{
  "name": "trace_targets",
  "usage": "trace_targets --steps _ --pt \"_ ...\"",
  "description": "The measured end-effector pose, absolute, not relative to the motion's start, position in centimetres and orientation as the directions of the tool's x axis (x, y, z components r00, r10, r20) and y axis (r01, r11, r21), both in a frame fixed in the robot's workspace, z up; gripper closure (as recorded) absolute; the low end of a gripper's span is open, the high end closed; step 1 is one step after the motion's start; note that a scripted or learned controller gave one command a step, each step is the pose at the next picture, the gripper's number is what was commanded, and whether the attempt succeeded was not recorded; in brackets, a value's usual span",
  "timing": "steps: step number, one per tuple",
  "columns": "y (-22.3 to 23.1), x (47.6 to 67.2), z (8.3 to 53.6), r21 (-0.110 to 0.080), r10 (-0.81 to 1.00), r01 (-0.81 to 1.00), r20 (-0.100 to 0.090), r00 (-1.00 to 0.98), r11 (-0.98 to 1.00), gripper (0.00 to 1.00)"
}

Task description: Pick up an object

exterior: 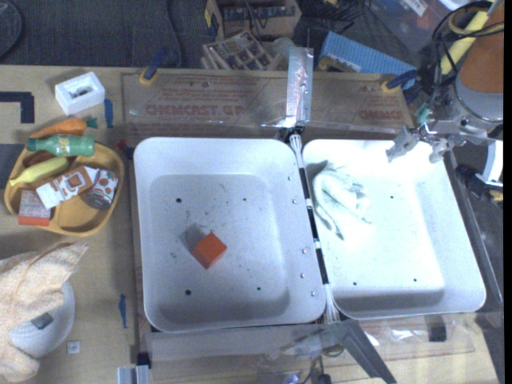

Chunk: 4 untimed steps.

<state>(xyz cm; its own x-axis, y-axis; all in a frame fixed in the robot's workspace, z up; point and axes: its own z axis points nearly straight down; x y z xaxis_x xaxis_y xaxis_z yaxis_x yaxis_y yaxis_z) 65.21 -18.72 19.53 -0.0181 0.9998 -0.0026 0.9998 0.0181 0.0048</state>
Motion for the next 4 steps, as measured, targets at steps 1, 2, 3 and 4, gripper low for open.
trace_targets --steps 1,2,3,4 --pt "-9.0 64.5 18.4 -0.001 0.992 0.992 0.0 -0.127 0.127 0.0" --pt "-11.6 66.2 9.0 0.01 0.986 0.986 -0.003 -0.168 0.168 0.0" --pt "-21.2 66.7 14.8 0.005 0.999 0.999 -0.003 -0.054 0.054 0.0" --pt "-21.9 63.9 19.4 0.001 0.996 0.996 -0.001 -0.09 0.09 0.0"
